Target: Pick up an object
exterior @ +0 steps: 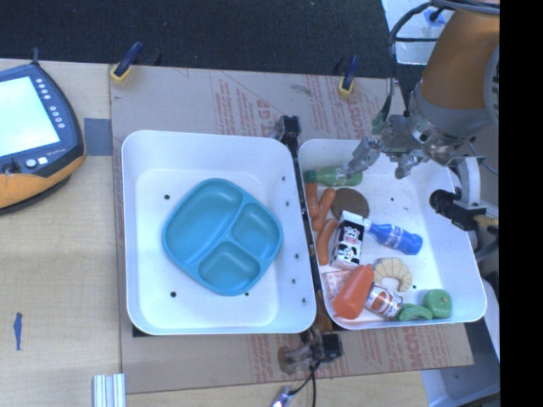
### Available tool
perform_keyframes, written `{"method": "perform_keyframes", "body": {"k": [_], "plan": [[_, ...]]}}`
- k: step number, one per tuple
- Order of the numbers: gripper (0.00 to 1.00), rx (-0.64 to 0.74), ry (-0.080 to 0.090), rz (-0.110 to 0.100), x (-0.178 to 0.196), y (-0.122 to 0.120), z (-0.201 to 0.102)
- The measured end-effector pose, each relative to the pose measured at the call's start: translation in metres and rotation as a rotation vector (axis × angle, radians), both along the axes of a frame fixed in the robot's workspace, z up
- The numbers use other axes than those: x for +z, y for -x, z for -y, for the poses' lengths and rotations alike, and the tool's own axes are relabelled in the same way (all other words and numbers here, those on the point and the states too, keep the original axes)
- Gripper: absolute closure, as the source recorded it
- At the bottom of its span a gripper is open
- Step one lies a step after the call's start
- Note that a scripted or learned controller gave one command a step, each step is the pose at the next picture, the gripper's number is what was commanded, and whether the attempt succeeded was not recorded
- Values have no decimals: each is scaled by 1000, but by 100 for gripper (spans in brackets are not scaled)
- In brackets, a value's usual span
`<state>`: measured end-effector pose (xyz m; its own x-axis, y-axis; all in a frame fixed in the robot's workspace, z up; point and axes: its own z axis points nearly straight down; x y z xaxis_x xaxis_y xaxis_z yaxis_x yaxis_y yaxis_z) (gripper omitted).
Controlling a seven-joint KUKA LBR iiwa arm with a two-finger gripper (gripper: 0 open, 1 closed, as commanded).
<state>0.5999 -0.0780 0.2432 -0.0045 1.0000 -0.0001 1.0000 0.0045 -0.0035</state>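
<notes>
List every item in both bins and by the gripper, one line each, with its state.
Blue divided plastic plate: flat, upright, alone in the left white bin.
Green bottle: lying down, at the gripper tips.
Blue bottle: lying on its side.
Black-and-white carton: lying flat.
Orange-red bottle: lying down.
Croissant: resting on the right white bin floor.
Gripper: low over the green bottle.

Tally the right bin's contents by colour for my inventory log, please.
Orange/red: 3, two carrots, ketchup bottle
Green: 3, bottle, two pieces
Blue: 1, bottle
Brown/tan: 2, disc, croissant
White/other: 2, carton, can
Total: 11
</notes>
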Motion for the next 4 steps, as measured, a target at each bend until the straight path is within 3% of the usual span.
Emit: {"method": "perform_keyframes", "body": {"k": [1, 2, 3, 4], "plan": [[0, 0, 1, -3, -152, -8, 26], [100, 2, 4, 4, -138, -11, 27], [0, 4, 5, 4, -138, -11, 27], [100, 5, 7, 5, -128, -11, 28]]}}
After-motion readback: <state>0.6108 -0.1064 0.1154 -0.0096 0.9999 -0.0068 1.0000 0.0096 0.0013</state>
